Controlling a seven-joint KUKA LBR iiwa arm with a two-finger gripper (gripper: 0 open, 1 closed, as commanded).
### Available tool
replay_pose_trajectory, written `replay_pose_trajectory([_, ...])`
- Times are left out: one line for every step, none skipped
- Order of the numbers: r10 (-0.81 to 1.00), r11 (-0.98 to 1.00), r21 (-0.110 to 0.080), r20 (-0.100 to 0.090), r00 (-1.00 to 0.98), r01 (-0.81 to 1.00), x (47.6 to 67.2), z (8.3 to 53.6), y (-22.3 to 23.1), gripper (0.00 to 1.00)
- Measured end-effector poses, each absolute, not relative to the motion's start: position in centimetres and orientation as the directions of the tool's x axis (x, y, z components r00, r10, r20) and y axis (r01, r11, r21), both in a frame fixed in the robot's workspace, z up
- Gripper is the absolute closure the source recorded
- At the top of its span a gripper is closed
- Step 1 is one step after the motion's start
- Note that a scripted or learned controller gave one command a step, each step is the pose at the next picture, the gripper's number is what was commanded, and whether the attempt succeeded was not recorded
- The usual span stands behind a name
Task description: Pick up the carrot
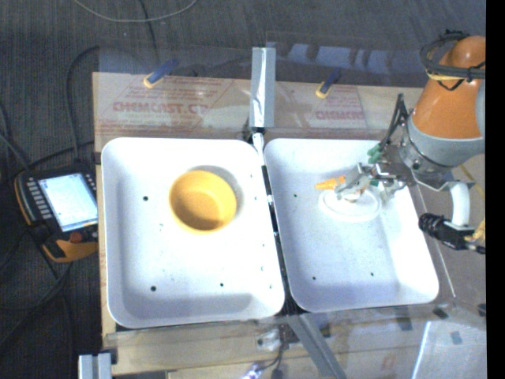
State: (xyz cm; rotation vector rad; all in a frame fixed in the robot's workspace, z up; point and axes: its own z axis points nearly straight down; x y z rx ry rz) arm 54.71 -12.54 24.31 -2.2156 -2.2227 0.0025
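A small orange carrot [329, 184] lies in the right bin [355, 275], near its upper middle, just left of a white round dish [349, 205]. The gripper [364, 181] hangs low over the dish's upper edge, reaching in from the right under the orange-banded wrist [448, 109]. Its tip is right at the carrot's right end. Whether the two touch is not clear at this size.
A yellow bowl [203, 200] sits in the left bin [134, 290]. A metal post [262, 93] stands behind the divider between the bins. A teach pendant [59, 208] lies on the floor at the left. Cables and a black fitting [442, 229] hang by the right bin's right wall.
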Motion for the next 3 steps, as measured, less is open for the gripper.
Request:
replay_pose_trajectory([0.989, -0.148, -0.003, -0.001, 0.148, 0.989, 61.5, 24.7, -12.6, 0.00])
replay_pose_trajectory([0.996, -0.089, -0.001, -0.002, 0.089, 0.996, 64.7, 9.9, -17.9, 0.00])
replay_pose_trajectory([0.999, -0.031, 0.011, -0.005, 0.031, 0.999, 59.0, 9.0, -16.3, 0.00])
